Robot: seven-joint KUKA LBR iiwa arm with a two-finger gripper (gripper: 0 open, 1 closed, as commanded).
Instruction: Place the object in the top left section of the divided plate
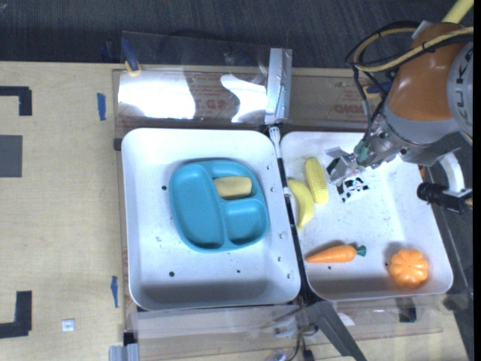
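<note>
the object is not settled for us: the task names none, and the right bin (443, 277) offers several. we start at the gripper (347, 164), low over the upper middle of that bin, and we cannot tell from this slant whether it is open or closed, or whether anything sits in it. just beneath and beside it lies a small black-and-white toy (355, 187), perhaps a cow, which we judge the likeliest target. to its left an ear of corn (316, 180) leans against a banana (301, 204) by the bin's left wall. further out, a carrot (332, 255) lies near the front, and a small pumpkin (408, 268) sits in the front right corner.

across the divider, the left bin (143, 262) holds the blue divided plate (197, 209). a pale yellow block (233, 187) already rests in one of its small sections, the upper right one as we see it.

we judge the step in hand to be the pick, not the carry. the next move calls for a firm grip on one toy, a clean lift over the bin walls, and care to choose the correct plate section, away from the occupied one.
</note>
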